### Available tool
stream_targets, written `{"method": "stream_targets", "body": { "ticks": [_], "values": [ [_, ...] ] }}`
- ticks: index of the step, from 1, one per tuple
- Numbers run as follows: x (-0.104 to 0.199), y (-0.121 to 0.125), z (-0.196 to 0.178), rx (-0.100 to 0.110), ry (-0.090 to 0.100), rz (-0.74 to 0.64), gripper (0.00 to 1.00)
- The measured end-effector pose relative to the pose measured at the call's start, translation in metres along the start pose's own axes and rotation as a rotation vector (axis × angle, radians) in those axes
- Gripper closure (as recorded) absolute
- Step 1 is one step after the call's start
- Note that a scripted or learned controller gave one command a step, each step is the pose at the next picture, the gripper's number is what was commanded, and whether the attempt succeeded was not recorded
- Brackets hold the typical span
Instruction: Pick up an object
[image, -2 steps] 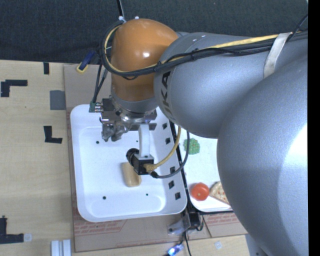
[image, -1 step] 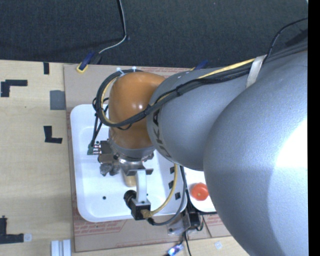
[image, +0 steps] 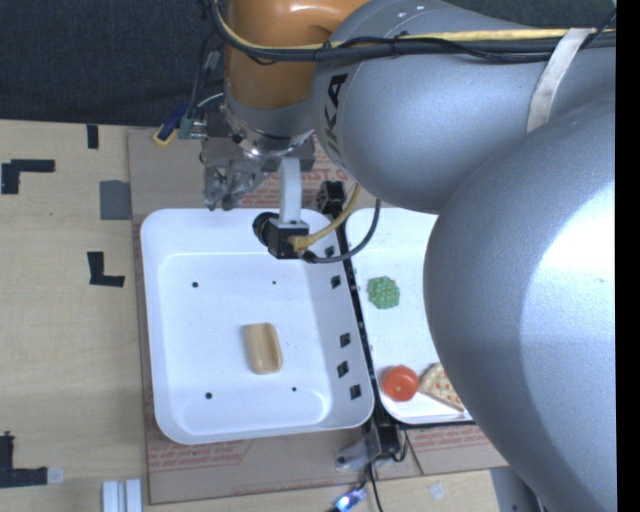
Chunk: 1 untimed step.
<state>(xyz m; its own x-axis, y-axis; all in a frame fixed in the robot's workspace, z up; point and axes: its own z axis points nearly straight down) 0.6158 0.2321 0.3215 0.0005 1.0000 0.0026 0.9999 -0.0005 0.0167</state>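
In the camera view, the grey arm (image: 500, 150) is reaching in from the right and is covering a big part of the right bin (image: 400, 250). Its orange band (image: 275, 45) is sitting above the wrist, near the top of the picture. The end effector (image: 225, 190) is hanging over the far rim of the left bin (image: 165, 300), close to its upper left corner. Whether it is spread or pressed together, I cannot tell, because it is looking dark and blurred here. Nothing is showing between it.

A tan bread roll (image: 263, 348) is lying on the floor of the left bin, about in the middle, well apart from the end effector. In the right bin, a green broccoli piece (image: 383, 292) is lying near the wall between the bins. Nearer to the camera, a red tomato (image: 400, 383) is lying just beside a pizza slice (image: 442, 388). Both bins are standing on the desk (image: 60, 350), which is carrying black marks on its left part.
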Motion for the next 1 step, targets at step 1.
{"method": "stream_targets", "body": {
  "ticks": [1],
  "values": [
    [0.0002,0.0531,0.0638,0.017,-0.005,-0.001,1.0]
  ]
}}
